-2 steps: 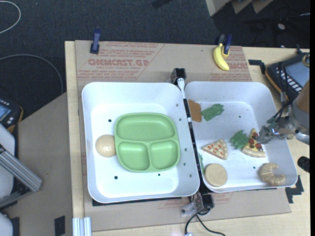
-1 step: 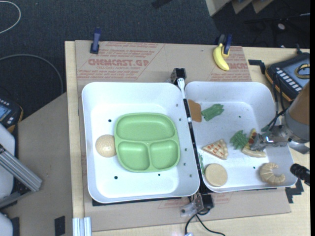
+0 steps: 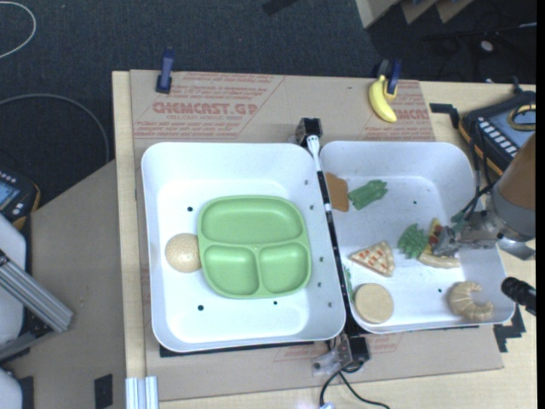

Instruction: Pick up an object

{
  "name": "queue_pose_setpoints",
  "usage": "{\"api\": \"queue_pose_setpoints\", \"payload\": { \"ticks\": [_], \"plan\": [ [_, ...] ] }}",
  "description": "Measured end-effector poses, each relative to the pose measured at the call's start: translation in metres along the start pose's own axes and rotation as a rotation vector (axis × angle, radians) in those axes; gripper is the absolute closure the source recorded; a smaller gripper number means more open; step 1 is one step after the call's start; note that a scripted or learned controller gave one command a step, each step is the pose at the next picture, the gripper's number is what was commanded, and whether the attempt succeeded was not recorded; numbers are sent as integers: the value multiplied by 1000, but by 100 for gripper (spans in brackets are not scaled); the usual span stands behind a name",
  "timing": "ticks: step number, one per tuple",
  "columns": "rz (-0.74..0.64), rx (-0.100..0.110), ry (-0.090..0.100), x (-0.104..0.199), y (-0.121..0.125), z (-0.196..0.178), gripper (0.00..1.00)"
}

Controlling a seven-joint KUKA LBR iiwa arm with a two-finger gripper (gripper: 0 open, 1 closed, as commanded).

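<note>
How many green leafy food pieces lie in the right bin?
2: one green leafy piece near the bin's upper left, another green leafy piece mid-bin beside the pincer. More may hide under the arm.

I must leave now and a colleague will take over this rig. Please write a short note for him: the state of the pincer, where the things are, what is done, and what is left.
Pincer: low in the right bin, at a small pile of food items. I cannot tell if it is open or shut, or if it holds anything.
Right bin: pizza slice, round cracker, croissant, two green pieces, brown piece.
Left bin: green tray, tan ball touching its left side.
Banana on the board behind the bins.
Done: nothing lifted.
Left: grasp one thing and lift it.
</note>
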State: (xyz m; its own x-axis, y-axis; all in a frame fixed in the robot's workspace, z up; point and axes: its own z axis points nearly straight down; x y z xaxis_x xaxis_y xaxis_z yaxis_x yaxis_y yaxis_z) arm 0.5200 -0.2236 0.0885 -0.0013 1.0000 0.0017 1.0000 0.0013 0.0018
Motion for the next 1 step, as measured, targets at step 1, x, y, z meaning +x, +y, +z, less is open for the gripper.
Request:
{"api": "queue_pose_setpoints", "payload": {
  "ticks": [1],
  "plan": [
    [2, -13, -10, 37, -28, -1, 100]
  ]
}}
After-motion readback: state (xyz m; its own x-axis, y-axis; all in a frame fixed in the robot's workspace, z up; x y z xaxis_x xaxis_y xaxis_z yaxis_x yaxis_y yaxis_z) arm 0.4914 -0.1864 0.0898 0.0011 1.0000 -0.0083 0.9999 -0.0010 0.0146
